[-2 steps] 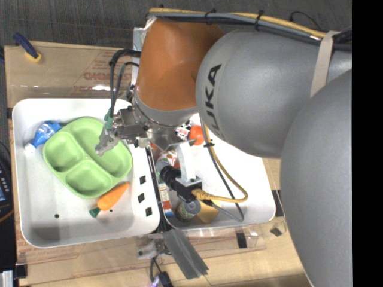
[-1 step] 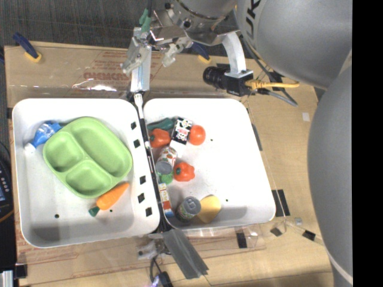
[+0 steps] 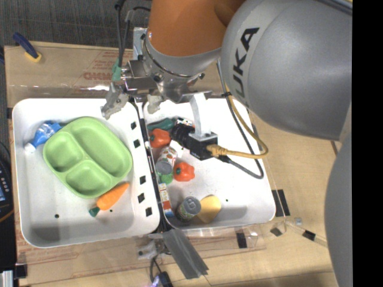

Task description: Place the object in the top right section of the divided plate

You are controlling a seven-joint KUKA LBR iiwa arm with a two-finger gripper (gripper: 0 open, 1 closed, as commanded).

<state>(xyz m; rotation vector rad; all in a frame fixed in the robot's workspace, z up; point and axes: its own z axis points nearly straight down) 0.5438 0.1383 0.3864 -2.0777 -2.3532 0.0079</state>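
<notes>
The green divided plate (image 3: 87, 154) lies in the left bin (image 3: 36, 220), tilted, with three sections that hold nothing. My gripper (image 3: 132, 105) hangs above the wall between the two bins, just past the plate's far right corner. Its fingers (image 3: 112, 106) are spread wide, open, with nothing between them. An orange carrot (image 3: 111, 197) lies against the plate's near edge. In the right bin (image 3: 251, 190) are a red pepper (image 3: 160, 138) and a second red fruit (image 3: 184, 171).
A blue and white packet (image 3: 42, 133) sits at the plate's left. The right bin also holds a small bottle (image 3: 165, 159), a dark green item (image 3: 164, 124), a can (image 3: 190, 207) and a yellow fruit (image 3: 210, 206). The arm's bulk looms over the right side.
</notes>
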